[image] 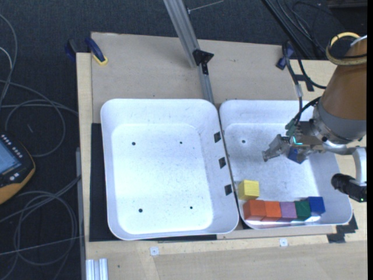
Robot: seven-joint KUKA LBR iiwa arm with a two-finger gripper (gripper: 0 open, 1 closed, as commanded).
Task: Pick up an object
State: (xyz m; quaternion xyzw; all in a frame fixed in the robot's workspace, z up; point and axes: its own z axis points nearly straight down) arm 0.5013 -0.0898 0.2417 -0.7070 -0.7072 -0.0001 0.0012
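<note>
While the grey arm with its orange band (347,80) reaches in over the right-hand shallow white plastic bin (256,112), its two-finger gripper (278,149) hangs above the bare middle of that bin's floor with nothing between its fingers. Whether those fingers are spread or drawn together cannot be told from this slanted view, since the dark metal tips overlap.

The things to be picked all lie on the near side of the gripper, toward the bin's front wall. Closest to it is a small yellow cube (250,188), below and a little to the left of the tips and apart from them. Beyond that, pressed along the front wall, runs a row of blocks touching one another: a red-orange block (254,209), an orange block (272,209), a purple block (288,210), a green block (302,209) and a blue block (316,204). The left-hand white bin (160,112) lies well away on the gripper's far side.

The step in hand looks like the approach, with no object yet chosen by contact. The yellow cube seems the easier target because it stands free, so the fingers could close on two open faces. The next move probably calls for travel toward the front wall, alignment squarely over the cube, then a straight descent with the fingers parted wide enough to straddle it.
</note>
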